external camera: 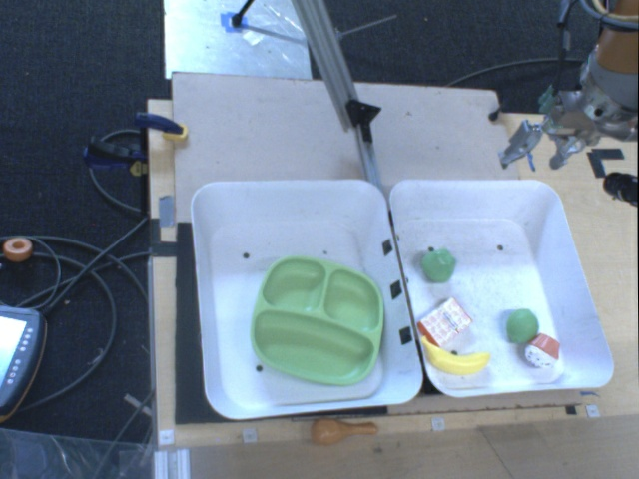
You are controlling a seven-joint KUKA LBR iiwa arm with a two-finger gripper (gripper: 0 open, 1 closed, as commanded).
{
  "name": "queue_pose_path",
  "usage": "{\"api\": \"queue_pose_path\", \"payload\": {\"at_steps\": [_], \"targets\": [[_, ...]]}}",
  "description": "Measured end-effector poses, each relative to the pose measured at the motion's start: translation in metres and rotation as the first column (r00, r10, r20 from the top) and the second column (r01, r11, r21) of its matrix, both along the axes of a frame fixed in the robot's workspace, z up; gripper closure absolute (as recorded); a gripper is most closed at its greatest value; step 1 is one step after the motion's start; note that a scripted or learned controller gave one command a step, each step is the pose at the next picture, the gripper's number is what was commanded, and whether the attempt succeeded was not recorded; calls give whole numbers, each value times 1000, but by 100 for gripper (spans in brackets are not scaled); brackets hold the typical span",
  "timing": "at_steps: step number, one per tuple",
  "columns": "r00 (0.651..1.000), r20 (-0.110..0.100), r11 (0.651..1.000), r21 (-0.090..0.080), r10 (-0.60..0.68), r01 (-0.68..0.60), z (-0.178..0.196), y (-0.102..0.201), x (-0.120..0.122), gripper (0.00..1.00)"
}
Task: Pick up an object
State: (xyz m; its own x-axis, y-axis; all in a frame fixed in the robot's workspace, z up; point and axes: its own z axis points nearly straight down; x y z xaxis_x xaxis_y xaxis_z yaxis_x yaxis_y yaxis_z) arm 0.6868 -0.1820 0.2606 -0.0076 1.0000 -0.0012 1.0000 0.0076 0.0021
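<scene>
My gripper hangs above the far right corner of the right bin, fingers spread open and holding nothing. Well below it in that bin lie a green pepper-like toy, a red and white carton, a yellow banana, a green ball and a small red and white piece. All of these sit toward the near half of the bin, apart from the gripper.
The left bin holds a green divided plate. A slanted metal pole crosses the bench behind the bins. Cables and clamps lie off the left side. A tan object rests by the front edge.
</scene>
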Motion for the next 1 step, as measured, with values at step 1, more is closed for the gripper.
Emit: {"api": "queue_pose_path", "payload": {"at_steps": [1], "targets": [[1000,0,1000,-1,0,0,0,0,0,0]]}}
